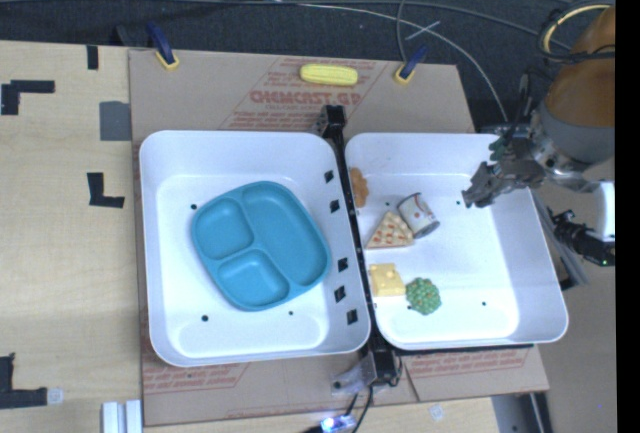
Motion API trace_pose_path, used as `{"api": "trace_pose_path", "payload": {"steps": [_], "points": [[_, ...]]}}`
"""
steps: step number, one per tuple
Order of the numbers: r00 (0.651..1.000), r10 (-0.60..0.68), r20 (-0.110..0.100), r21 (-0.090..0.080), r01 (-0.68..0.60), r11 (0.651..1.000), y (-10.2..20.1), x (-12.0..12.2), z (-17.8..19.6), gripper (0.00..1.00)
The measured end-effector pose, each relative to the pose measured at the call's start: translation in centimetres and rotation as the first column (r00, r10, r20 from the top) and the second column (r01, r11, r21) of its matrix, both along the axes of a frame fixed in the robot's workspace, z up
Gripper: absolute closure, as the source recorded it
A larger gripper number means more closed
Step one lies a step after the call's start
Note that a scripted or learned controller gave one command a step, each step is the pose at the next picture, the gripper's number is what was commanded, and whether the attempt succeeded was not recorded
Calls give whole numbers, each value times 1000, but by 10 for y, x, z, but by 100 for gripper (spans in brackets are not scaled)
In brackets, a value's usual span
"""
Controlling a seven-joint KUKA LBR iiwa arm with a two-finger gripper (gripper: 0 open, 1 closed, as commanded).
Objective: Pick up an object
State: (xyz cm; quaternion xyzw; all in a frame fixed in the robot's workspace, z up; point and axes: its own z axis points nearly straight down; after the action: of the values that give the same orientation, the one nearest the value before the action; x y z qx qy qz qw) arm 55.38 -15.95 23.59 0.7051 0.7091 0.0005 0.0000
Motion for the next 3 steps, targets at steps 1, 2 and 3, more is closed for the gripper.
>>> {"api": "trace_pose_path", "payload": {"steps": [1,2,3], "points": [[1000,2,-2,1,-2,1000,62,6,-3,100],[1000,0,-2,0,0,1000,111,18,5,100],[1000,1,-2,1,-1,1000,169,31,9,100]]}}
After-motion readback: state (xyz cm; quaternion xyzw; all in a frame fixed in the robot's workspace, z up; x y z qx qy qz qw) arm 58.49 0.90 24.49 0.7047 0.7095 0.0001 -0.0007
